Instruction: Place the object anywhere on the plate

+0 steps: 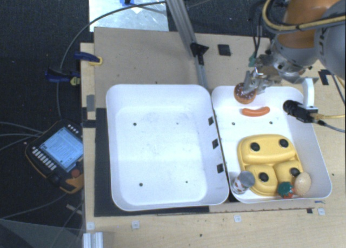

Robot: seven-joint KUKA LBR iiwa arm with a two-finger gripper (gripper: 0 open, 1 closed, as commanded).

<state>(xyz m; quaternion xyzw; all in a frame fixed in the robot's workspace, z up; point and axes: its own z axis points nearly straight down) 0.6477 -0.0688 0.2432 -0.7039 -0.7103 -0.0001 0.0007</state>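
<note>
Donut (245, 94), round and brown-rimmed, sits under the metal fingers (250, 86); their spread unclear.

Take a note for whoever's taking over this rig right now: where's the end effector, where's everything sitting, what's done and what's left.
End effector: down at the far edge of the right bin, on or just above a small round brown object. A grasp can't be confirmed from this view.
Things: the yellow plate lies in the near half of the right bin. An orange sausage-shaped piece lies between the round object and the plate. A grey can, a green piece and an egg sit at the plate's near edge.
Done: approach to the round object.
Left: secure it, carry it to the plate, release.
</note>
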